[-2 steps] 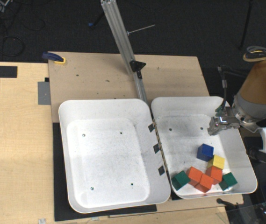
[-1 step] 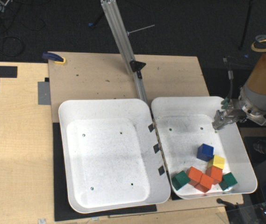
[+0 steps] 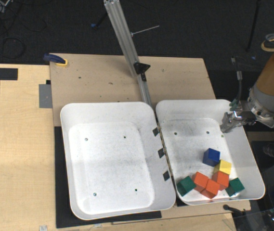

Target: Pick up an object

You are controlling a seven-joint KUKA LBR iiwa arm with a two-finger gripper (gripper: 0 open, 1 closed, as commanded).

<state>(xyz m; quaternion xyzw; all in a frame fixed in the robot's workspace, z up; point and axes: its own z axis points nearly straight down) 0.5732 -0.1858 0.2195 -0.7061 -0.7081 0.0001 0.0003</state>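
nearest the camera, in the front corner of the right bin, a cluster of small blocks lies bunched together: a green block at the left end, two orange blocks touching it and each other, a third orange block just behind them, and another green block at the right end against the bin's rim. a yellow block sits just behind the orange ones, and a blue block lies a little further back, touching or nearly touching the yellow one. any of these could be the object to pick up; all rest on the bin floor

the left bin sits beside it, the two bins meeting along a seam with small black clips

further back, at the right bin's far right rim, the gripper hangs over the edge, well apart from the blocks. its metal tip is small and blurred, so i cannot tell whether it is parted or closed; nothing shows in it. the grey arm with its orange band rises behind it at the right

beyond the bins, a slanted aluminium rail leans over the tan bench, and a small blue and yellow clamp lies at the bench's far left corner
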